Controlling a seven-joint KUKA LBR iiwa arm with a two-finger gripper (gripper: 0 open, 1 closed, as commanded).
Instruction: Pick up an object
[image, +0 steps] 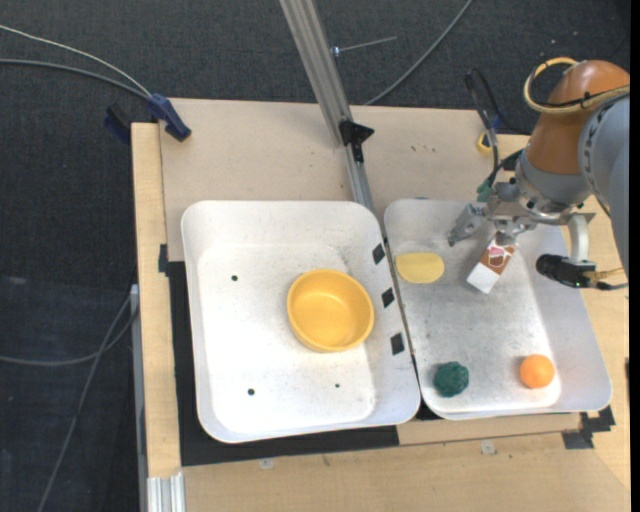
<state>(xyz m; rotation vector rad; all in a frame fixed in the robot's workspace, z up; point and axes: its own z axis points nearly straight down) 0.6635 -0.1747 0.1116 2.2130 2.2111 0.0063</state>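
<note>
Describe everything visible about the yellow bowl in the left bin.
The yellow bowl is round, a plain glossy yellow, plastic by its look, with a smooth rim and a deep hollow that holds nothing. It stands upright, mouth up, on the floor of the left bin, right of centre. Nothing but the bin touches it.

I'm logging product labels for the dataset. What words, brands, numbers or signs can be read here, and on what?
None can be read.
Small carton in the right bin: brown and white print, too small and blurred to read.
Yellow bowl, yellow disc, green ball, orange ball: no markings visible.
</note>
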